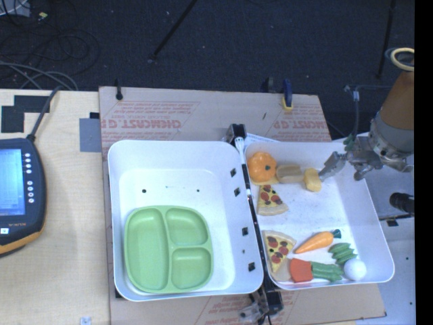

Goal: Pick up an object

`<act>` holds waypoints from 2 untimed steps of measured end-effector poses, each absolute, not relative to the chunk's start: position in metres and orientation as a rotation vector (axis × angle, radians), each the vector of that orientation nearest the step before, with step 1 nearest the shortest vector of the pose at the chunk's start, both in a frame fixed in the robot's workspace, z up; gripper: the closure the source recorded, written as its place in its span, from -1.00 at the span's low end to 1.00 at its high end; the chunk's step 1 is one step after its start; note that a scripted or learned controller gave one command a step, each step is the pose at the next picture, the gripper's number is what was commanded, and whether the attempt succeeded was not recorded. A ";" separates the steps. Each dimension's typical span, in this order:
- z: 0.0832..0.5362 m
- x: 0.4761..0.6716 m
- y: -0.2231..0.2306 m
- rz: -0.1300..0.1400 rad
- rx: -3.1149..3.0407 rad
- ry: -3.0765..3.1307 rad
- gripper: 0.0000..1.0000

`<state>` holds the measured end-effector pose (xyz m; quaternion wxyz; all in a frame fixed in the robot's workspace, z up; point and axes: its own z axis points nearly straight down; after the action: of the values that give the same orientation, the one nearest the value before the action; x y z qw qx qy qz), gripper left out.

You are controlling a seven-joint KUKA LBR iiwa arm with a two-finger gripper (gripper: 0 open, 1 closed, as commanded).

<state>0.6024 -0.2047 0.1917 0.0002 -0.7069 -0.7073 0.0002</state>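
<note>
A: How far along is the pick?

B: Barely begun, I judge. The gripper [336, 162] sits at the far right of the right bin [376, 230], low over its far end, and nothing lies between its fingers; whether they stand open or closed I cannot tell at this slant.

A: What is nearest to it?

B: A small yellow piece [312, 180] on a tan handle [289, 174], just left of the fingertips, with the orange pumpkin [261, 167] further left by the dividing wall.

A: And the rest?

B: All resting on the bin floor: a pizza slice [271, 199] mid-bin, a second pizza slice [278, 247] near, then a carrot [313, 242], green pods [342, 252], a red block [301, 271] and a white egg [354, 269] in the near right corner. The left bin [176, 160] holds a green divided plate [168, 249].

A: So what's left?

B: Everything: settle on an object, close on it, lift.
</note>
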 end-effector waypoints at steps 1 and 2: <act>0.108 0.642 -0.149 0.003 -2.210 -2.221 -1.00; 0.094 0.643 -0.164 -0.005 -2.225 -2.230 -1.00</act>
<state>0.6427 -0.1636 0.0940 -0.0043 -0.7062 -0.7080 -0.0015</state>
